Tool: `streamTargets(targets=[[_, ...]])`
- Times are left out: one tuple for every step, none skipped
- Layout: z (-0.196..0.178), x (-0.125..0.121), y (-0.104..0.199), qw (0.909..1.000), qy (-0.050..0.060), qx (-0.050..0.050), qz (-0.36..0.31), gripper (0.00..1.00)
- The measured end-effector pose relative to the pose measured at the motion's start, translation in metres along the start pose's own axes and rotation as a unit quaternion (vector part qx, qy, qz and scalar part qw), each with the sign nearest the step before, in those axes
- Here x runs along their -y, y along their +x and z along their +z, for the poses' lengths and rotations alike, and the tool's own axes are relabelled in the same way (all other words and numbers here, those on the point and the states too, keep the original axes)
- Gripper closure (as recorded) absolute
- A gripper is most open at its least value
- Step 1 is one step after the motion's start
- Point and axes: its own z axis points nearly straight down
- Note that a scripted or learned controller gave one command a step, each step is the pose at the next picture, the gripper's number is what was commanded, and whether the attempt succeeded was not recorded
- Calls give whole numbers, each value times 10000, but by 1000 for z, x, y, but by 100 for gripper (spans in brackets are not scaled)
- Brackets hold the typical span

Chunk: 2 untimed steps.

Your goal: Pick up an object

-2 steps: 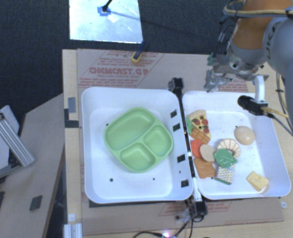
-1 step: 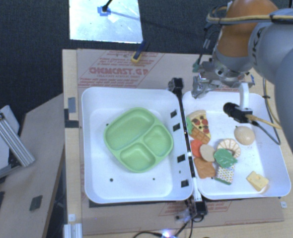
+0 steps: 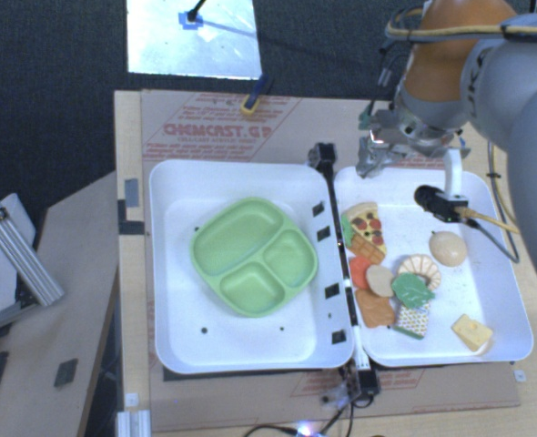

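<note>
Reaching in from the right, the arm hangs its tool [image 3: 375,159] over the right bin's [image 3: 505,285] far rim; we cannot tell its grip. Toy foods (a pizza slice [image 3: 363,225] among them) lie clustered there. Cardboard [image 3: 218,127] behind reads "CHEMCAST".

Grey arm [image 3: 514,80], orange wrist band, yellow cable, metal claw [image 3: 376,157].

Glossy white plastic bins [image 3: 250,176]; matt green plastic tray [image 3: 253,255]; brown cardboard [image 3: 218,127].

Bench [image 3: 86,244] bearing two white bins [image 3: 241,353]
</note>
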Motion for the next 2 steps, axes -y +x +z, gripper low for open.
streamTargets(targets=[[-12,4,13,10000,-4,-4,-23,100],[-6,-6,-4,10000,-2,3,8,100]])
